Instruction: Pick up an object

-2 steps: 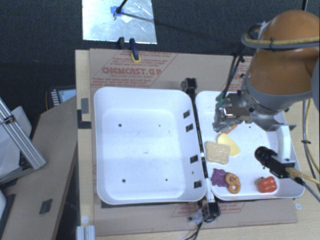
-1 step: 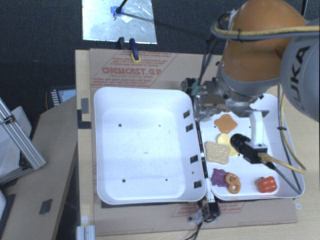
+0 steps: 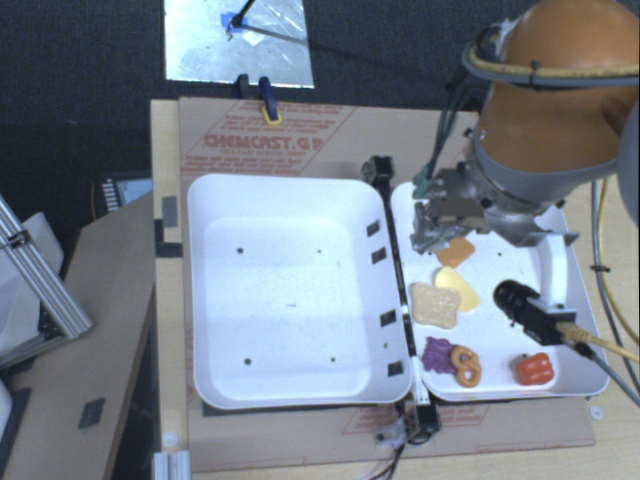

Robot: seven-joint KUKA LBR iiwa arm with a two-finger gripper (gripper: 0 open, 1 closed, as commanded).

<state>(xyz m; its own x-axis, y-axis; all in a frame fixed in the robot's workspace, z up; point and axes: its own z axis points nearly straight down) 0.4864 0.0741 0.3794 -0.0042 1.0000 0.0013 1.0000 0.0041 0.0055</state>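
So the gripper (image 3: 432, 230) was down in the right bin (image 3: 497, 345), at its upper left corner close to the divider between the two bins. Honestly couldn't tell whether it was spread or pressed together; the metal bits blur into each other from this angle.

The closest thing to it was the orange block (image 3: 456, 252), sitting right beside the gripper's tip, toward the lower right in the view. It looked like it might be touching, but I couldn't say for sure, and nothing showed it actually being pinched. The block was a small flat chunk in plain orange, lying tilted, with its long axis running from lower left to upper right.

The rest lay further toward the near edge of the same bin:
- a pale yellow piece (image 3: 462, 289) just below the orange block
- a tan toast slice (image 3: 435, 306) touching that yellow piece on its left, lying flat
- a purple grape bunch (image 3: 437, 353) with a brown pretzel (image 3: 466, 366) right against it
- a red pepper (image 3: 534, 369) off on its own near the right corner

The left bin (image 3: 280, 298) sat beside it on the desk (image 3: 300, 133).
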